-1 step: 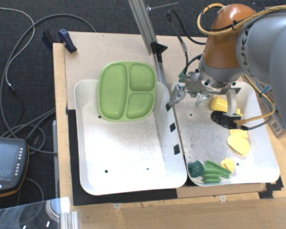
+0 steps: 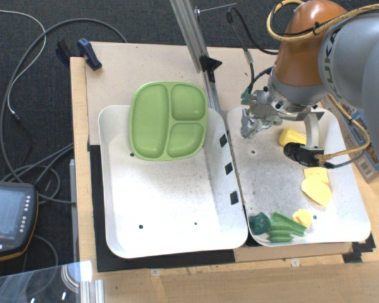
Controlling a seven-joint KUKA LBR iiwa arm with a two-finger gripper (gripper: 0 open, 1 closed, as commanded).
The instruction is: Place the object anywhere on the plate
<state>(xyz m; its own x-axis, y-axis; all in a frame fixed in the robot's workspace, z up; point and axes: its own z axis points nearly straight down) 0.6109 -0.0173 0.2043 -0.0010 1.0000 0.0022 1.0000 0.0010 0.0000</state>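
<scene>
Camera view, from above and at a slant.

- Arm (image 2: 360, 49): grey with an orange band (image 2: 306, 40) above the wrist. Reaching in over the right edge of the worktop (image 2: 145, 62), wrist turned downward.
- Hand (image 2: 250, 126): pointed down over the right bin (image 2: 347, 226), in the bin's far-left part, close to the wall shared with the left bin (image 2: 177, 232). Open or closed: cannot tell from this angle.
- Plate (image 2: 169, 120): green, three compartments, lying in the left bin toward the worktop's far edge, overlapping that bin's far rim. Well apart from the hand, with the shared bin wall between them.
- Yellow block (image 2: 290, 136): in the right bin, just right of the hand, apart from it.
- Yellow slices (image 2: 317, 187): two pale pieces touching, toward the worktop's right edge.
- Small yellow piece (image 2: 302, 218): near the worktop's near edge, just beside the green pods.
- Green pods (image 2: 283, 226): in the right bin's near-left corner, with a dark green lump (image 2: 260, 222) touching on their left.
- Black markers (image 2: 228, 167): a row on the sloping wall between the bins.
- Metal post (image 2: 184, 24): slanting up from the worktop's far edge, between plate and arm.
- Blue clamp (image 2: 88, 52): at the worktop's far-left corner.
- Pendant (image 2: 9, 216): on the dark floor beyond the left edge, cables (image 2: 25, 87) trailing.
</scene>
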